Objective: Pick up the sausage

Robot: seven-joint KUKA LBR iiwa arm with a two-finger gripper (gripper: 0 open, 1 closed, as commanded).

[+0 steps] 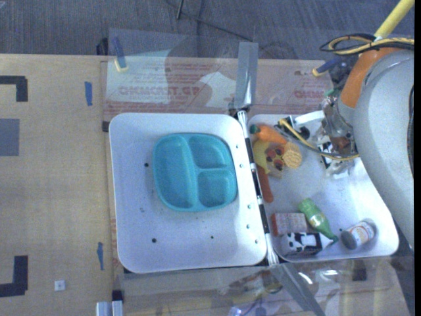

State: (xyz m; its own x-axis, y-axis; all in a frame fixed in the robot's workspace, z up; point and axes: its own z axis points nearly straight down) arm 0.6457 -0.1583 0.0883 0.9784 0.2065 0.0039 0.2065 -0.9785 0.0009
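Observation:
The sausage (265, 184) is a thin reddish-brown stick lying along the left wall of the right bin (358, 189), just below a yellow toy. My gripper (334, 158) hangs over the upper right part of that bin, tangled in yellow and black cables. It is well to the right of the sausage and somewhat farther back. Nothing shows in its grasp.
Near the sausage lie an orange carrot (268, 134), a yellow toy (268, 155) and a round cracker (292, 157). Toward the front are a green bottle (316, 218), a brown box (289, 223), a black-and-white toy (302, 242) and a can (358, 234). The left bin (131, 229) holds a teal divided plate (195, 171).

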